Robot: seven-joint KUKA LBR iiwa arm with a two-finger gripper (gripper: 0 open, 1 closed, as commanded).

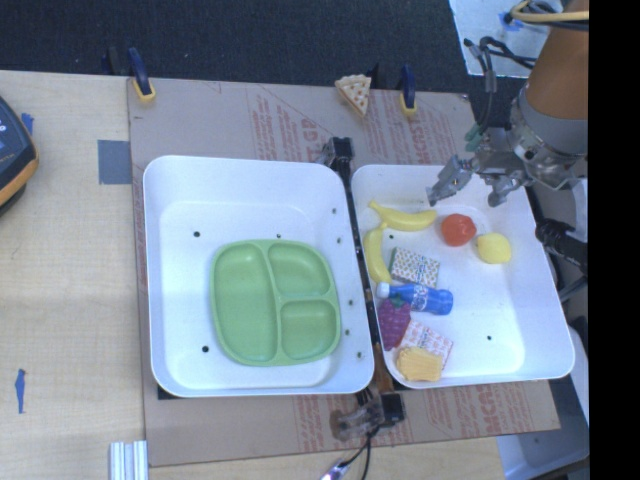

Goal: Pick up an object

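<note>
My gripper (pixel 468 192) hangs over the far end of the right bin (pixel 540 298), its fingers spread open with nothing between them. Just below it lie a red tomato (pixel 458 229) and a yellow lemon (pixel 493 248). A banana (pixel 403 218) lies to the tomato's left, and a second banana (pixel 375 256) runs along the bin's left wall. Nearer the front are a checkered packet (pixel 414 266), a blue bottle (pixel 424 299), purple grapes (pixel 393 323) and a yellow-and-pink toy (pixel 422 354).
The left bin (pixel 170 268) holds a green divided tray (pixel 275 301). A toy pizza slice (pixel 352 93) lies on the cardboard behind the bins, between blue clamps (pixel 406 86). The grey arm (pixel 550 98) comes in from the upper right.
</note>
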